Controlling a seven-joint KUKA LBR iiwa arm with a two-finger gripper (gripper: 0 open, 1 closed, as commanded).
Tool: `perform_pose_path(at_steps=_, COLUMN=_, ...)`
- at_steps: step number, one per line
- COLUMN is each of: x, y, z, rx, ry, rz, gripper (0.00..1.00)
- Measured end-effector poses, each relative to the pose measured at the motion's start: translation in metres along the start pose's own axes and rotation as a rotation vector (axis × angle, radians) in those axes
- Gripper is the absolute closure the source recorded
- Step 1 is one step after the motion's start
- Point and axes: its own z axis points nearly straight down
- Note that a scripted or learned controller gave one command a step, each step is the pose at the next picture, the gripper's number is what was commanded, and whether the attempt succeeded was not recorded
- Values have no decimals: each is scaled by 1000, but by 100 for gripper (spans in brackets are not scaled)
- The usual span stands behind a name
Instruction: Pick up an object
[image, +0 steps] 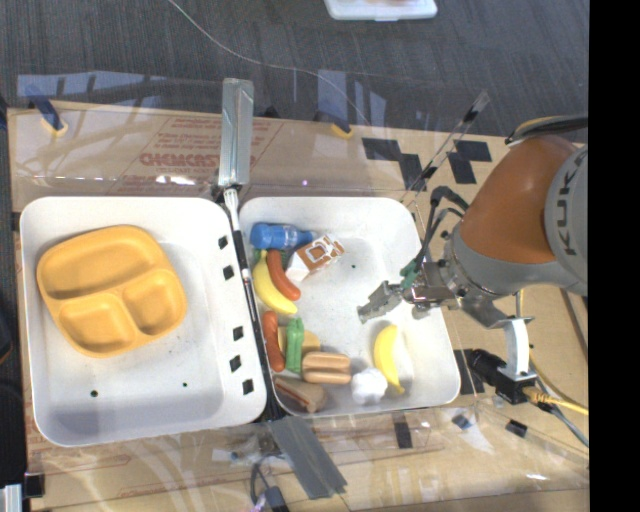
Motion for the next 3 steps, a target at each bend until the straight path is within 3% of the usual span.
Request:
perform_pose_path(at_steps=1, x=-52, y=-9, z=135, rx=2, ry=0, rz=145, gripper=0)
perform_pose_path(at_steps=2, x=-51, y=-8, z=125, rx=0, ry=0, rz=139, gripper=100)
perform_pose_path(at_steps=3, x=-15, y=49, z=1, rx=-11, ry=1, rz=301, gripper=100)
